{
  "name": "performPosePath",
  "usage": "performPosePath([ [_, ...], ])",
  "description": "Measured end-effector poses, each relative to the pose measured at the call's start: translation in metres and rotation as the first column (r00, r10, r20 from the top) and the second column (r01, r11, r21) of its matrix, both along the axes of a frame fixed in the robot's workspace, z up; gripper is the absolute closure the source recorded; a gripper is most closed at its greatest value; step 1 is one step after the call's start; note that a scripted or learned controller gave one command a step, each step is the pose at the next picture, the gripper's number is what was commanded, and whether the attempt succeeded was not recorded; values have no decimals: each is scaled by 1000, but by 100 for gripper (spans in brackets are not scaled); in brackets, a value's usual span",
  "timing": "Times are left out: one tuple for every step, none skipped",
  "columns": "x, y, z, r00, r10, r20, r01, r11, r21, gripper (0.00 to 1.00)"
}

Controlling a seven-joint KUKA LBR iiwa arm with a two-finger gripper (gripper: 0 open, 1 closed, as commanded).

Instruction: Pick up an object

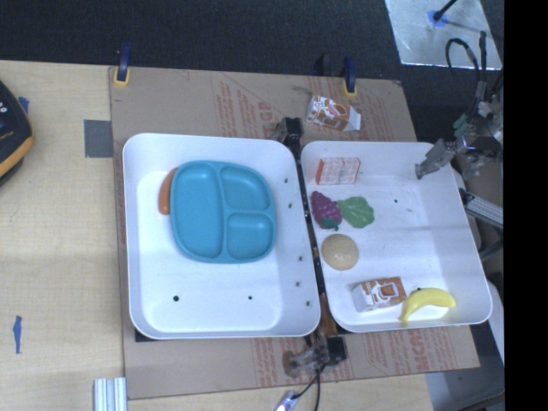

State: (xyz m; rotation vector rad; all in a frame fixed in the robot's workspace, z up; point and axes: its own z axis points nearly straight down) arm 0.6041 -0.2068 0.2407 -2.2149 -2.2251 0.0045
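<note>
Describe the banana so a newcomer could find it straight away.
Start at the right-hand shallow white bin and go to its near right corner. There lies a small yellow curved plastic banana, beside a white-and-orange carton. It is the bin's sole yellow, crescent-shaped item.

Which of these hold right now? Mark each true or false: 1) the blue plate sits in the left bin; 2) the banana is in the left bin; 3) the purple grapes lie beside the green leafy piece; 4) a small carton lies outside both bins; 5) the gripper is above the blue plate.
1) True: the blue plate lies in the left bin.
2) False: the banana is in the right bin, near its front edge.
3) True: the purple grapes touch the green leafy piece.
4) True: a small carton lies on the cardboard behind the bins.
5) False: the gripper is at the right bin's far right corner.
</note>
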Motion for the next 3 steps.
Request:
performPosePath([
  [33,33,-75,1000,2,-3,-2,1000,1,0],
  [25,53,-104,1000,3,-1,-3,1000,0,0],
  [48,71,-102,1000,1,2,-1,1000,0,0],
])
